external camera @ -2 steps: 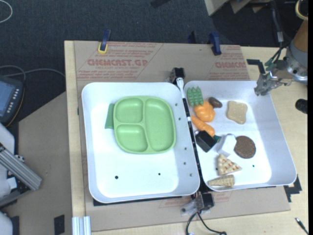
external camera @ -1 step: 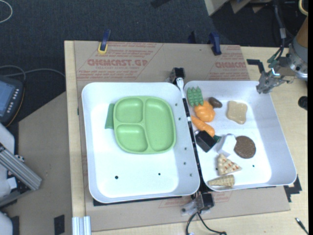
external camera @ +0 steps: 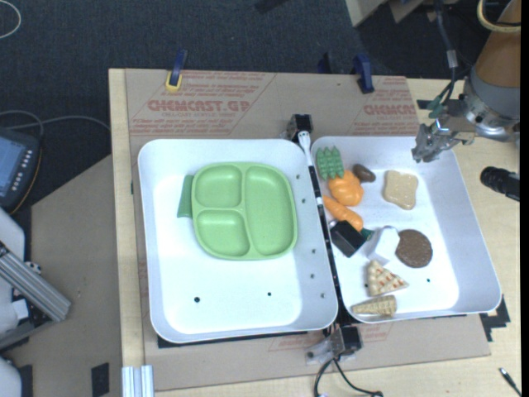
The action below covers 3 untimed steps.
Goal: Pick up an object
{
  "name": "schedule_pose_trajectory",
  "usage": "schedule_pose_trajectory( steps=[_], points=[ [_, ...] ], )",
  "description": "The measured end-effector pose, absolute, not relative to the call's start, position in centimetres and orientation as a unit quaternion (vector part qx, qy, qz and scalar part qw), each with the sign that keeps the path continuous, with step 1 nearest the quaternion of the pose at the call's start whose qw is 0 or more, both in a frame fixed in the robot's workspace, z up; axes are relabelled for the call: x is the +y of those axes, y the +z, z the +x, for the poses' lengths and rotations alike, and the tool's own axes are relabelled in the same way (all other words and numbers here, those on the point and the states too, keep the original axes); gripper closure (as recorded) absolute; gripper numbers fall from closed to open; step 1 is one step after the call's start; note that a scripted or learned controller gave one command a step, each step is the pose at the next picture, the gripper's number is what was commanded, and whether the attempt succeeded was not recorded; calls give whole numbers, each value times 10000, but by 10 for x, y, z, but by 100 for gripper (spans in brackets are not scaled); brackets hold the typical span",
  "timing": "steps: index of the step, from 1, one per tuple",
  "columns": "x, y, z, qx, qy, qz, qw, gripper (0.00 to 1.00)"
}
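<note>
Your claw (external camera: 430, 143) hangs over the far right corner of the right bin (external camera: 463, 222), above bare white floor; you cannot tell how it is set, and nothing shows in its grip. The nearest piece is the tan toast (external camera: 401, 188), lying just left of and nearer than the claw. Along the bin's left side you have a green block (external camera: 330, 161), an orange piece (external camera: 345, 191) and a carrot (external camera: 343, 213) in a row, with a small brown lump (external camera: 364, 173) beside them. Nearer you lie a black block (external camera: 347, 238), a brown cookie (external camera: 413, 248) and a pizza slice (external camera: 384, 279). The left bin (external camera: 165, 288) holds a green tray (external camera: 244, 210). Both bins sit on the desk (external camera: 132, 222).
</note>
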State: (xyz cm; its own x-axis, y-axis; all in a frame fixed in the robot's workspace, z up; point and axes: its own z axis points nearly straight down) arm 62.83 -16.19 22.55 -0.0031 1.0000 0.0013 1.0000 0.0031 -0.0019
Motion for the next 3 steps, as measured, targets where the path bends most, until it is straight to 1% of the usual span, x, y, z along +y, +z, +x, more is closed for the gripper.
schedule_pose_trajectory(
  steps=[1,2,3],
  points=[
    [-118,231,613,-7088,-3,-7054,13,100],
    [-65,220,604,-7090,1,-7052,21,100],
    [-2,224,588,-7096,-4,-7046,22,100]
  ],
)
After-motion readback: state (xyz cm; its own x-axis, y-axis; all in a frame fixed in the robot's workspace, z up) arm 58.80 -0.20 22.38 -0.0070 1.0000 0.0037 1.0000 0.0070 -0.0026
